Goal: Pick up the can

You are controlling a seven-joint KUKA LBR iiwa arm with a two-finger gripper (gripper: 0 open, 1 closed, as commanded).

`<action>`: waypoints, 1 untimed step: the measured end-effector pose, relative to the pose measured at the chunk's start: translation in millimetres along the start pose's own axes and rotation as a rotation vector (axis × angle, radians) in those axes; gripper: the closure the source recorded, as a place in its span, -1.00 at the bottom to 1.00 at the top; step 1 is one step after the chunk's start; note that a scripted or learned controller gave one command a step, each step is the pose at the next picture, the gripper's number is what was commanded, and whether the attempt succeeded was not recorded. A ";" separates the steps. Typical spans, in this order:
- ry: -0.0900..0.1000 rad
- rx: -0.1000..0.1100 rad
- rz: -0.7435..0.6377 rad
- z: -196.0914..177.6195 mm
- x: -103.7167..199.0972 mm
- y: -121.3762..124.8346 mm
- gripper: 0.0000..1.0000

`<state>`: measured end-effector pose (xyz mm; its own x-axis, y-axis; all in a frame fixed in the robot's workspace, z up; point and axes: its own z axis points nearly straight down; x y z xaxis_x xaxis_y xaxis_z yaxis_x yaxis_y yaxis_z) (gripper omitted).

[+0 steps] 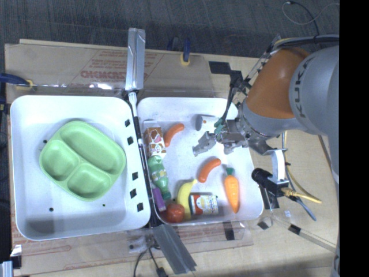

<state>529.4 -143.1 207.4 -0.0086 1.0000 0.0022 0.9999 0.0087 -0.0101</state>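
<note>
The can [203,204] lies on its side near the front wall of the right bin [173,105]; it has a red and white label, and it rests between a yellow banana [185,191] and a carrot [231,193]. My gripper [212,143] hovers over the middle of that bin, well behind the can and just above an orange sausage [209,168]. Its two grey fingers [200,147] are spread open with nothing between them.
Along the right bin's left wall lie a red-labelled packet [154,142], a green bottle [158,175], a purple item [157,198] and a red tomato [175,213]. Another orange sausage [173,132] and a small grey object [203,122] sit further back. The left bin holds a green divided plate [83,158].
</note>
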 end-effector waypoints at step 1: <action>-0.001 -0.002 0.047 12.2 -67.8 71.2 -1.00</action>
<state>601.0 -210.2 194.4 0.0386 0.9993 0.0012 0.9992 -0.0386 -0.0080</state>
